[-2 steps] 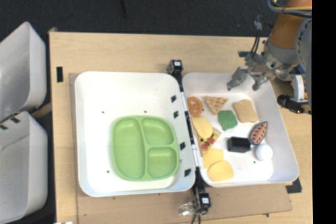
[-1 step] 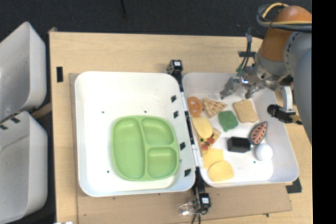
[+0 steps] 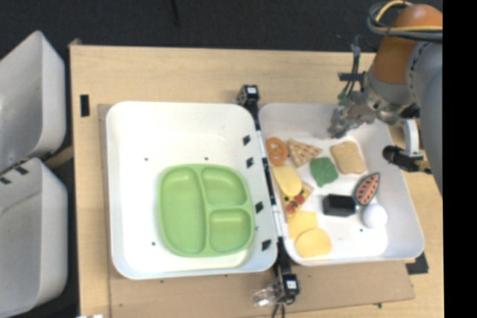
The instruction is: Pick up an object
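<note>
Hovering over the right bin's [image 3: 395, 234] far corner, gripper [image 3: 344, 121] above bare floor, finger spacing impossible to tell; toy food, including a tan toast slice [image 3: 347, 156], clustered nearby.

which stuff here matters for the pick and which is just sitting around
For the pick: gripper; right bin items, namely pretzel, tan bread slice, green piece, black block, white egg.

Lying about: green divided plate, left bin.

the arm [image 3: 399, 59] is grey with a broad orange band above the wrist, a yellow-edged black cable looping over its top.
</note>
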You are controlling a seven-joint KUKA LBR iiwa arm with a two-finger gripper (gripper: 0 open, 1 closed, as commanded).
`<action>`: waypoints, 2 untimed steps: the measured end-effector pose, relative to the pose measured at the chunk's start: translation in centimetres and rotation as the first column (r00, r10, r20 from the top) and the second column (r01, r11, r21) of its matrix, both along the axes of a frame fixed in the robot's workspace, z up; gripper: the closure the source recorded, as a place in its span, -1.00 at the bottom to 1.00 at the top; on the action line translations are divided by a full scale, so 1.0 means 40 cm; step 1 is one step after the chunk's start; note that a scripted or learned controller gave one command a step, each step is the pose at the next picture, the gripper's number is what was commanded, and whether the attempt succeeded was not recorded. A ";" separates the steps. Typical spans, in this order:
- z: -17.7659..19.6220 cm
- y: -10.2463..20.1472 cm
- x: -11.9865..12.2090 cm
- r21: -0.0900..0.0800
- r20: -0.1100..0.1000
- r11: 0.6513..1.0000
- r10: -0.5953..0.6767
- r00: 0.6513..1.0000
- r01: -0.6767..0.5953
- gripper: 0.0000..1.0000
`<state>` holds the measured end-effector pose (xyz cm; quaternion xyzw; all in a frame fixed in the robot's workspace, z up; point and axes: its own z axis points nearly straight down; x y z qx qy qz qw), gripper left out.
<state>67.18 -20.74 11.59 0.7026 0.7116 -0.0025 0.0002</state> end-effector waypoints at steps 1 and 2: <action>0.100 -0.007 0.007 0.004 0.003 1.000 -0.002 1.000 0.002 1.00; 0.244 -0.030 0.010 0.002 0.007 1.000 -0.009 1.000 0.009 1.00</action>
